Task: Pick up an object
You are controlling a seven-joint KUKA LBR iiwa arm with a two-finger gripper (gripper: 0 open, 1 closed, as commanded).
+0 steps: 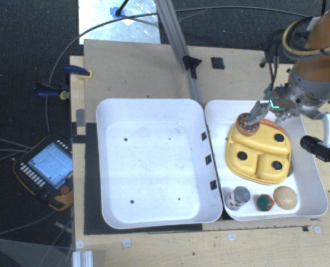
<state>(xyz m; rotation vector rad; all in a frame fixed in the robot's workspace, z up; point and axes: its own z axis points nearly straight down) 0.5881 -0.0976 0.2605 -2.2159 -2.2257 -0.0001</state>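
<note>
Jaws [258,113], state I cannot tell, sit at a small brown round piece [246,123] atop the yellow moulded toy [259,152] in the right bin [312,196]; piece looks light, rigid, best pinched across its rim.

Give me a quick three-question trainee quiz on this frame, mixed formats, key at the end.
1. True or false: the yellow block lies in the left bin.
2. Which sits nearest the right bin's front right corner? A) beige egg-shaped object B) grey ball C) green-red ball
3. What is the gripper directly over?

Key: 1 false; 2 A; 3 a brown round object on the yellow block's far left corner.
</note>
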